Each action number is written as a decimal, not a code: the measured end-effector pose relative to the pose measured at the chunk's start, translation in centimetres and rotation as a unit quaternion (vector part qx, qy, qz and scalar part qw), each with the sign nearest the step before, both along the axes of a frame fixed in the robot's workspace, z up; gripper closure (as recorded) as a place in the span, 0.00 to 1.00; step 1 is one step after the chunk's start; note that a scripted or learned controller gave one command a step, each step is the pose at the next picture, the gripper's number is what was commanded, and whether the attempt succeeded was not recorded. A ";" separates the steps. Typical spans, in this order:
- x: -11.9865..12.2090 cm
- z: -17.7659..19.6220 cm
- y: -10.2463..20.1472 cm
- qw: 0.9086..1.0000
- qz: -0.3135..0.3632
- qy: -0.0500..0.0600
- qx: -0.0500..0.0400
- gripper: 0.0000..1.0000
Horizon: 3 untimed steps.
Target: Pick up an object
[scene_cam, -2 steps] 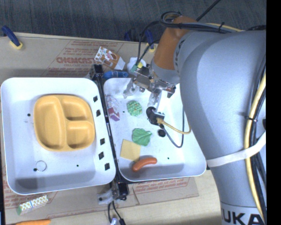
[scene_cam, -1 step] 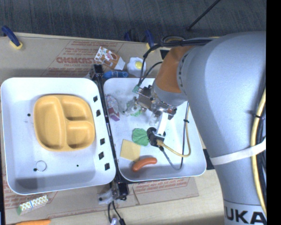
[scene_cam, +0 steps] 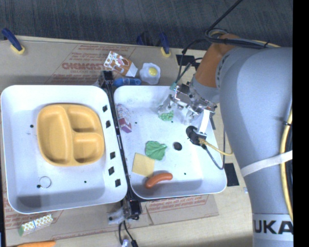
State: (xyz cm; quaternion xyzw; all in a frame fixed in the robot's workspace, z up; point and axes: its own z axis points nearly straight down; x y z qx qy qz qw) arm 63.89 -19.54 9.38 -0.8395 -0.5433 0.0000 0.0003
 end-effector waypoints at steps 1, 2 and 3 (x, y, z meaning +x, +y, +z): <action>-0.3 -0.2 6.5 0.999 0.044 0.002 0.001 0.00; 0.4 -0.7 4.9 0.954 0.298 0.031 0.011 0.00; 1.4 -0.2 2.0 0.906 0.424 0.001 0.000 0.00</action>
